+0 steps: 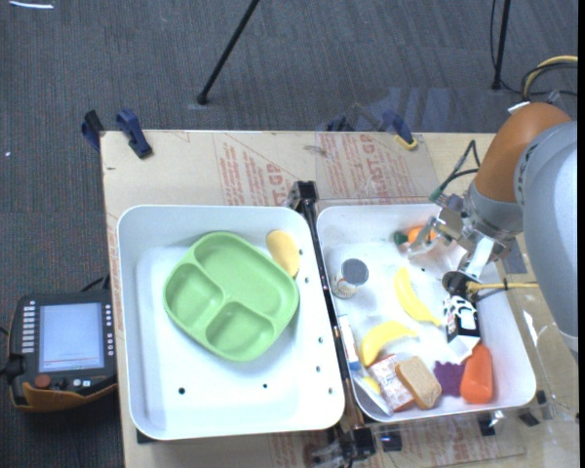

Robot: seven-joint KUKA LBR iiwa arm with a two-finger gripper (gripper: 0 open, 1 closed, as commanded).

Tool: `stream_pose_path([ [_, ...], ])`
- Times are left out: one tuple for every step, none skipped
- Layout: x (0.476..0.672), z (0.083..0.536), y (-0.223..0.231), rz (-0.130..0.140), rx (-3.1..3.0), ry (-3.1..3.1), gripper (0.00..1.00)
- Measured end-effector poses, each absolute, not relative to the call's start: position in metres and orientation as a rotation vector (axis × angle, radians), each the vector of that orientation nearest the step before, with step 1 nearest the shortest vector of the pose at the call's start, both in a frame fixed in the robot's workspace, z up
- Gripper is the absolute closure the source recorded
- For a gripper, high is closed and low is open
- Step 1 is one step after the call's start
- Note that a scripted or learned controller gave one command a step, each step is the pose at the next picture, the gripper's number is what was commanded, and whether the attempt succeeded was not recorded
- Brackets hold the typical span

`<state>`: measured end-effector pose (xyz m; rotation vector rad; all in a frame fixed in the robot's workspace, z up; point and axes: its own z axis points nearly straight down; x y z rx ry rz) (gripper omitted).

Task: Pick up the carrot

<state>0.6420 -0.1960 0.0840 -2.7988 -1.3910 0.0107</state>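
The jaws sit low in the far part of the right bin [370, 214], at the end of the arm [526, 164] reaching in from the right. Whether they are released or clenched I cannot tell; nothing is visibly caught in them. Just to their left, near the far wall, lies a small orange piece with a green tip, most likely the carrot [411, 234], so the arm seems lowered there to take it. Nearer lie two bananas [412, 296], a slice of bread [420, 382] and a larger orange lump [478, 374]. A green plate [232, 295] rests in the left bin [146, 369].
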Motion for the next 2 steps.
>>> stream_pose_path([
  [0.639,0.086,-0.194,0.008,-2.925,-1.131,0.0],
  [0.639,0.086,-0.153,0.008,-2.992,-0.936,0.0],
])
